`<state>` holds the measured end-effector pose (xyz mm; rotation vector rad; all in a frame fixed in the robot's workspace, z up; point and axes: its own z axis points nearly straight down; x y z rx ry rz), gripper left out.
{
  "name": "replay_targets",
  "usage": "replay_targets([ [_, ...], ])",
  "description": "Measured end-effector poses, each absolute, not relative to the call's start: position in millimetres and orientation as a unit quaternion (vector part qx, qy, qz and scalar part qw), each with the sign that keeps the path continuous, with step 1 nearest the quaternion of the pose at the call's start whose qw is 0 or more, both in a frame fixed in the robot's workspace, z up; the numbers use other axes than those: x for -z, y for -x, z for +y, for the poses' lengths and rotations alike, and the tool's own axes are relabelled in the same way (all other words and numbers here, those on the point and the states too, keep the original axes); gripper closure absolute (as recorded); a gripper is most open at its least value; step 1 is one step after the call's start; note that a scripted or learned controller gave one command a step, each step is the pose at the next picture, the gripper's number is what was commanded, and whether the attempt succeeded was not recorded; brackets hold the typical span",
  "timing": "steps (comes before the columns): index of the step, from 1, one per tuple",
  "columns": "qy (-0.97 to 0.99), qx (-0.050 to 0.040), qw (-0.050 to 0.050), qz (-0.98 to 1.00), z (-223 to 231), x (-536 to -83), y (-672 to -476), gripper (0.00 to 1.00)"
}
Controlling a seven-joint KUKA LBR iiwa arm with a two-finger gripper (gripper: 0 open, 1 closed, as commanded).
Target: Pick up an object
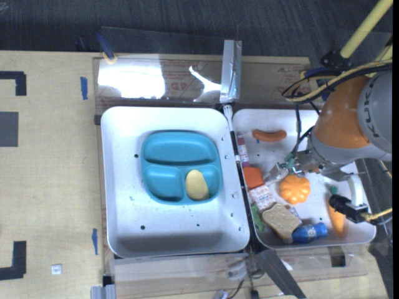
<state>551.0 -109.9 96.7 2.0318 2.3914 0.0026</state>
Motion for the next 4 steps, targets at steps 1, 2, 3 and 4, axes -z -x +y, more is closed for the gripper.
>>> replay_targets([
  [1, -0.648, -0.0015, 0.002, 0.761, -110.0, -106.2, -551.4, 1.0],
  [2, -0.683, -0.0029, 0.003, 0.73, -72.5, -188.1, -604.8, 1.0],
  [3, -0.646, -0.0037, 0.006, 0.763, -97.7, -322.6, -602.5, 1.0],
  [4, -0.6, 0.0018, -0.004, 0.8, -116.8, -141.5, -549.3, 1.0],
])
